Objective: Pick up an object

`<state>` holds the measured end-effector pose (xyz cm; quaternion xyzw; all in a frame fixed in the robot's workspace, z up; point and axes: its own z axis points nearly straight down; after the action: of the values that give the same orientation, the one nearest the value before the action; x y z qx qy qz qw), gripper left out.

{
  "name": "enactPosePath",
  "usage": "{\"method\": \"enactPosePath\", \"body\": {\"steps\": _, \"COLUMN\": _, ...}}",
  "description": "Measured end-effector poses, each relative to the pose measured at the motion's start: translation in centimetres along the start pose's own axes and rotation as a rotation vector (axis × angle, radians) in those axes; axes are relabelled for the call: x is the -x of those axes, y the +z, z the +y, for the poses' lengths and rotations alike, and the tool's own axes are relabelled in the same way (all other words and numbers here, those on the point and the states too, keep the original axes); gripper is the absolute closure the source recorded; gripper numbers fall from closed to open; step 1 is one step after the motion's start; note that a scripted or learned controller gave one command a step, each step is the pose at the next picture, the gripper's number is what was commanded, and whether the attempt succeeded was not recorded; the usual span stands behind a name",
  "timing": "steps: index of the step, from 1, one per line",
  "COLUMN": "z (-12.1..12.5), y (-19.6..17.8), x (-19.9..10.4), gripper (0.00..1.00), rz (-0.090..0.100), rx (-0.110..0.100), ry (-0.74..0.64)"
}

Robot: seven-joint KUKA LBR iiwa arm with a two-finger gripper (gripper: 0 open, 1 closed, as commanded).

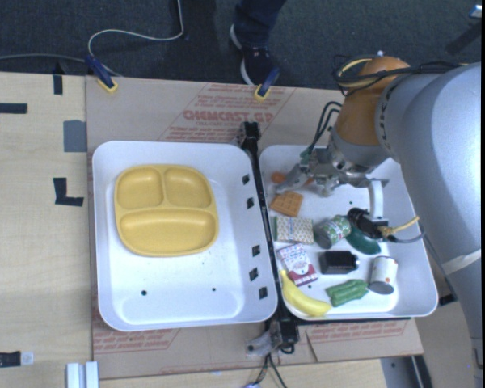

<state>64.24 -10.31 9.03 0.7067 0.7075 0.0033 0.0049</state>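
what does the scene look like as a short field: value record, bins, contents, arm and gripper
left bin: shallow white bin holding a yellow three-compartment plastic plate
right bin: shallow white bin crowded with small items
right bin contents: yellow banana at the near edge, green pickle-shaped toy, black rectangular block, green can, tan waffle-like square
arm: grey with orange band, reaching in from the right
gripper: two-finger gripper low over the far part of the right bin
grip state: cannot tell
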Motion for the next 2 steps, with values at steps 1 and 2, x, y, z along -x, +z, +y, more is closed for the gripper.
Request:
{"method": "enactPosePath", "body": {"steps": 1, "z": -3.1, "y": -0.1, "x": -0.6, "gripper": 0.0, "rz": 0.0, "rx": 0.004, "ry": 0.002}}
{"method": "enactPosePath", "body": {"steps": 2, "z": -2.9, "y": -1.3, "x": -0.8, "gripper": 1.0, "rz": 0.004, "rx": 0.006, "ry": -0.001}}
